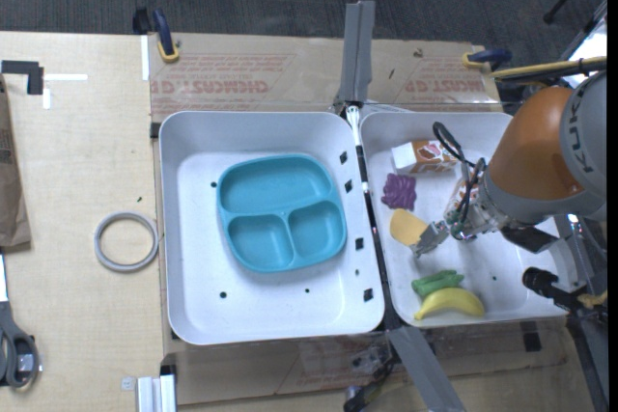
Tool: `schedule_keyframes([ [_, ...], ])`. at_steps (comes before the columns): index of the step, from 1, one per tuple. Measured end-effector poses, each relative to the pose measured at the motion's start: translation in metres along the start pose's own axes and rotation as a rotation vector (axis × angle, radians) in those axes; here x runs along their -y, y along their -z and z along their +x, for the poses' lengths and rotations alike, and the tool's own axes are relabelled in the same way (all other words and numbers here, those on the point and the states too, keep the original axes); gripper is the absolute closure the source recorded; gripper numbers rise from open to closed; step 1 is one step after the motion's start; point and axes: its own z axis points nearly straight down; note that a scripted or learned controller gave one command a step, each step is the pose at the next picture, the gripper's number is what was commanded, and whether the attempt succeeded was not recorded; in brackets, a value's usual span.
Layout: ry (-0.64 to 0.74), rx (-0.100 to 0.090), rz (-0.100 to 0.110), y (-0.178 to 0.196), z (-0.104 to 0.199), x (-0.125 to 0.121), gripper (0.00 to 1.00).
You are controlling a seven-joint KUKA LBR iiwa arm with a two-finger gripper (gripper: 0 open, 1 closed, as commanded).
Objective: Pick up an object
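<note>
arm body: grey rounded KUKA arm casing [589,125], with dark lettering partly in view
band: broad glossy orange band [534,150] above the wrist
wrist: pale metal two-finger gripper [432,239] (small and blurred)
cables: thin black looping cable [450,142]; coloured wires beside the wrist

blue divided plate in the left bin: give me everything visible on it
The blue divided plate is a teal, smooth, plastic-looking tray with rounded corners and a raised rim. Ridges split it into three compartments: one long one along the far side and two smaller ones on the near side. It lies flat, right side up, turned slightly askew, roughly in the middle of the left bin. It rests on the bin floor alone, apart from the bin walls. No food or object sits in its compartments.
</note>
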Motion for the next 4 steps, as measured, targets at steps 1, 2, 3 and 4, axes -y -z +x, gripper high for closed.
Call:
schedule_keyframes([
  [1, 0.274, 0.002, -0.002, 0.001, 0.001, -0.036, 0.0],
  [2, 0.114, -0.001, 0.001, 0.0, 0.014, -0.003, 0.0],
  [3, 0.09, 0.001, 0.0, 0.1, 0.037, 0.02, 0.0],
  [4, -0.212, 0.0, 0.002, 0.0, 0.019, 0.005, 0.0],
])
